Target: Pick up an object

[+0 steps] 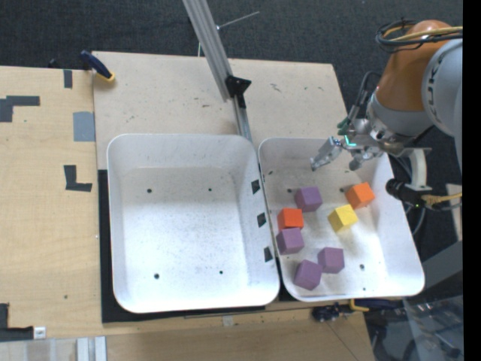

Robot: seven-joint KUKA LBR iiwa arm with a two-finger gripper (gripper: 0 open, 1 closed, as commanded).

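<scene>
A grey robot arm with an orange band above its wrist (421, 66) reaches in from the right side of a light wooden table (165, 96) that carries two shallow white plastic bins side by side. The metal two-finger gripper (340, 156) hangs over the far part of the right white bin (391, 277), its fingers (325, 159) spread apart with nothing between them. Seven small foam cubes lie on that bin's floor, all nearer the camera than the fingers and none touching them. The closest is a purple cube (308, 198), just below and slightly left of the fingers. An orange cube (361, 195) sits below and to the right of them, with a yellow cube (343, 217) just beyond it toward the camera. A second orange cube (291, 219) lies further below and to the left, touching another purple cube (290, 241) beneath it. Two more purple cubes (331, 259) (307, 274) rest farthest from the fingers, near the bin's front edge. The left white bin (120, 156) sits well to the left of the fingers. A slanted grey metal rail (209, 32) crosses the table above and left of them.
</scene>
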